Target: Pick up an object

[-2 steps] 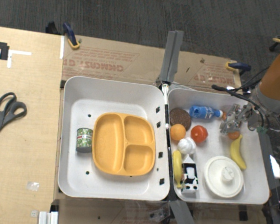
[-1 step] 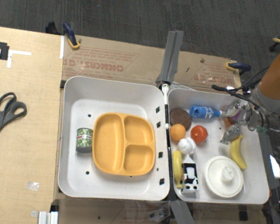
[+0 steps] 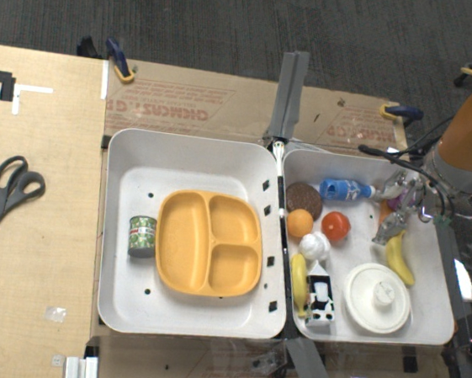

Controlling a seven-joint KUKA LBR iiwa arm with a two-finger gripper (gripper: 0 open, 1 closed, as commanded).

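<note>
while the pincer (image 3: pixel 396 212) hangs over the right bin (image 3: pixel 440 334), just above a banana (image 3: pixel 400 260), i cannot tell if it is open or closed.

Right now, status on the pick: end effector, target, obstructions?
End effector low in right bin, nothing seen gripped. Banana just below it, blue bottle alongside. Crowded bin, no pick yet.

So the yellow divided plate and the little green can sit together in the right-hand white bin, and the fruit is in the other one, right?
Not quite. The camera view shows the yellow divided plate and the little green can together in the left-hand white bin, not the right-hand one. The fruit, such as the yellow banana, is indeed in the other bin.
</note>
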